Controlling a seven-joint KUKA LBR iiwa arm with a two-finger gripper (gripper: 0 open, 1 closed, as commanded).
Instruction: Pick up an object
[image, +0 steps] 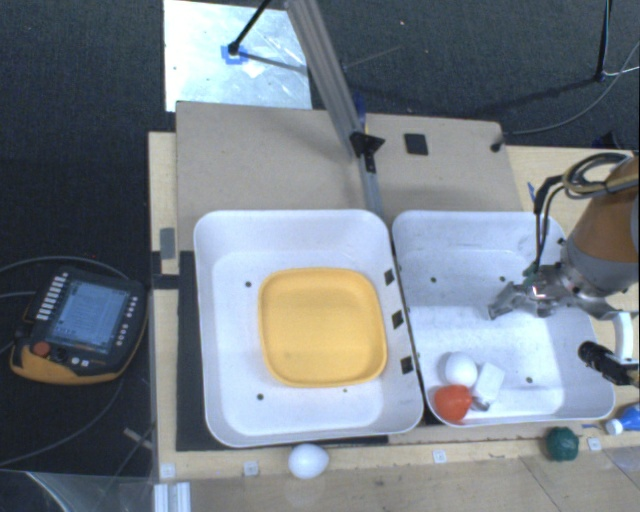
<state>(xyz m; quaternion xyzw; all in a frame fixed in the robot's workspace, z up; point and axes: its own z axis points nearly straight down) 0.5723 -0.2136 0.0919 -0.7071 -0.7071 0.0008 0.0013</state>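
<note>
No legible text (pendant screen perhaps blurred).

A single fixed camera looks down at a slant from well above the bench (330, 160), framing both white bins (230, 400) side by side, surrounding dark floor (70, 120), and the arm (600, 235) entering from the right edge.

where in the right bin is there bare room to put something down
Bare floor runs along the shallow white right bin's far wall. The near corner is crowded: small white ball, orange-red ball, white block. The tool hangs over mid-floor.
</note>
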